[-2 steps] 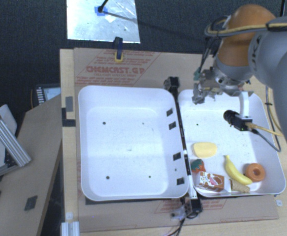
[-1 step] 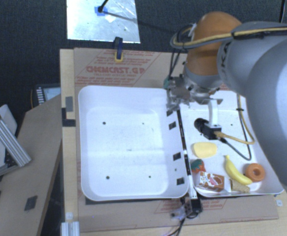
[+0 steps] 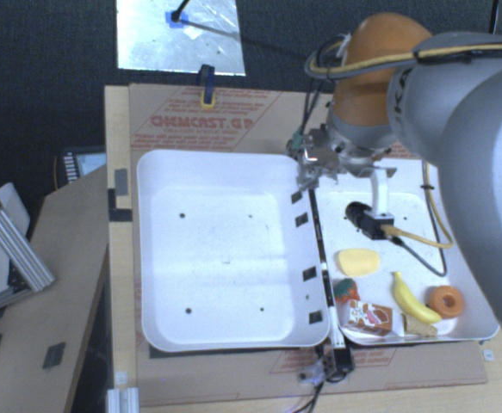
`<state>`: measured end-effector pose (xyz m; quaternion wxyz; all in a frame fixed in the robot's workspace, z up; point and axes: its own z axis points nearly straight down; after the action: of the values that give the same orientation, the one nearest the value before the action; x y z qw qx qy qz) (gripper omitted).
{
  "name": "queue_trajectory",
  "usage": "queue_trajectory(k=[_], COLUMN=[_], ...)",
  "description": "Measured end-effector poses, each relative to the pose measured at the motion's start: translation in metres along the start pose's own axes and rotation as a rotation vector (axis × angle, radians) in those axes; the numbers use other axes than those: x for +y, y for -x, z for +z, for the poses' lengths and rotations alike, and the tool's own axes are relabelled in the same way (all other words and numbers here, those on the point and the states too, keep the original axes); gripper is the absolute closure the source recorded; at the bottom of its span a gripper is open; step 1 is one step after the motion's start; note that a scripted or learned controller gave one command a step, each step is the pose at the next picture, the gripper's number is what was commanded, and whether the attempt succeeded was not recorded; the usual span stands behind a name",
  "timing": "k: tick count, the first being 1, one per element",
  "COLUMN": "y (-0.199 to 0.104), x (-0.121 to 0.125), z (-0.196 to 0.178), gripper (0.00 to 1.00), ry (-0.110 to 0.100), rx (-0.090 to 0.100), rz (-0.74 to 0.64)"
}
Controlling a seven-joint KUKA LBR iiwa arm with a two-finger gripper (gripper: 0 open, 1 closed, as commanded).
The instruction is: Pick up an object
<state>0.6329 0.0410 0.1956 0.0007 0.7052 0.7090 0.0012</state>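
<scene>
Closest to us, the grey arm (image 3: 466,127) reaches in from the right, its orange band (image 3: 380,54) above the wrist. We see the gripper (image 3: 315,163) over the far end of the seam where the two bins meet; whether it is spread or closed we cannot tell.

All the things to pick lie in the near part of the right bin (image 3: 414,209), well apart from the gripper. A yellow oval piece (image 3: 358,262) lies nearest the seam's middle. Just below it sits a small red and green thing (image 3: 347,291), touching a brown and red packet (image 3: 371,317). A banana (image 3: 410,298) lies beside the packet, with an orange ring (image 3: 446,300) just to its right and a tan scrap (image 3: 420,325) at its near end.

Both the right bin and the left bin (image 3: 225,256) rest on a cardboard sheet (image 3: 203,120) with red print.
</scene>
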Motion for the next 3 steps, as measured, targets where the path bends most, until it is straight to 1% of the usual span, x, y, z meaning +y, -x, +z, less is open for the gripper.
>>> queue_trajectory(k=[1,2,3], y=[0.000,-0.059,-0.074], x=[0.001,-0.015,-0.025], z=[-0.011,-0.013,0.094], gripper=[1.00,1.00,1.00], ry=[0.002,-0.003,-0.011], rx=[0.001,0.001,-0.001], rz=[-0.002,-0.003,-0.001])
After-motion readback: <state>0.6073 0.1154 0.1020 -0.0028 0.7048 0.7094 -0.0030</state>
